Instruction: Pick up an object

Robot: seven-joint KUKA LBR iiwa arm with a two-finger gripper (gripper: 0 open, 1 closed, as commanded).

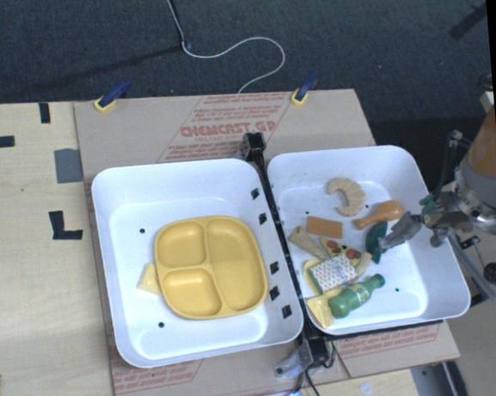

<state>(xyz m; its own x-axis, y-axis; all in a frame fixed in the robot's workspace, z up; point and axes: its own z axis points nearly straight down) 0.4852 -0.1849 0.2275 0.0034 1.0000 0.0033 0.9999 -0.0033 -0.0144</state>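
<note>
Hovering: pincer [403, 229] over right bin [412, 295] | spread: cannot tell | near teal toy [374, 240]

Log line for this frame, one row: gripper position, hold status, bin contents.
gripper: over right bin, beside dark green piece | held: nothing visible | left bin: yellow divided plate | right bin: green bottle, small items

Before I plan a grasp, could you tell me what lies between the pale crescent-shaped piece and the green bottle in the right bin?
In the camera view, between the pale crescent piece and green bottle lie an orange-brown block and a checkered packet.
</note>
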